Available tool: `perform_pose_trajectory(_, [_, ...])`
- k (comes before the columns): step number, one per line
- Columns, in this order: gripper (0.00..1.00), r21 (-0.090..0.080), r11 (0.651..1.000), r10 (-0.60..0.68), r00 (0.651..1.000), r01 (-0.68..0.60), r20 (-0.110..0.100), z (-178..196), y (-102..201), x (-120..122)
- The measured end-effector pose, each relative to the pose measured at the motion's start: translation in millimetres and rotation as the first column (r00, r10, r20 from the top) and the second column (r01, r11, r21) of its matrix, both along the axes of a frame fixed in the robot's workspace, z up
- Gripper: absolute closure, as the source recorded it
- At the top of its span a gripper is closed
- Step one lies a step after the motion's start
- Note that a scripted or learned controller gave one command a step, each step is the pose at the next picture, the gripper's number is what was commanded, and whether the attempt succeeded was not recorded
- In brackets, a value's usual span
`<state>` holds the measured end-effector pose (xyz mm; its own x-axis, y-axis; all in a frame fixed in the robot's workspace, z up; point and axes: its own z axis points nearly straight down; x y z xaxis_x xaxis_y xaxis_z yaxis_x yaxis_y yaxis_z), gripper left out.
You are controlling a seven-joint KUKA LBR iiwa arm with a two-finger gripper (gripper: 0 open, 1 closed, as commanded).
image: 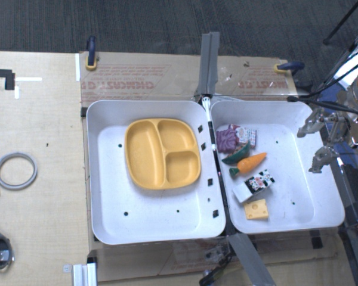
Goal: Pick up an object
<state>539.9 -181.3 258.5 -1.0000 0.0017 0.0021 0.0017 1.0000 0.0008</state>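
- Over the right edge of the right bin (322, 219) hangs the gripper (318, 149). Its two metal fingers (315, 165) stand apart, and nothing is between them.
- Well away from it, on the left side of that bin, the toys lie in a small bunch.
- At the top is a purple toy (227, 139) with a little picture card (246, 136) touching it.
- Below them lies an orange carrot (251, 162) with a green leafy end.
- Under the carrot is a small black and white carton (258, 183). Close below it sits a yellow cheese wedge (257, 210).
- A yellow plate with three parts (163, 153) sits in the left bin (107, 213).
- No toy is lifted yet, so I think the job has hardly begun.
- What is left: reach over to the bunch, go down on one toy, close on it, and lift.
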Motion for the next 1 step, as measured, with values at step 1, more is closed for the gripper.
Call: perform_pose_trajectory(1, [0.00,-0.001,0.969,-0.246,0.969,0.246,0.003,-126.3,27.3,71.1])
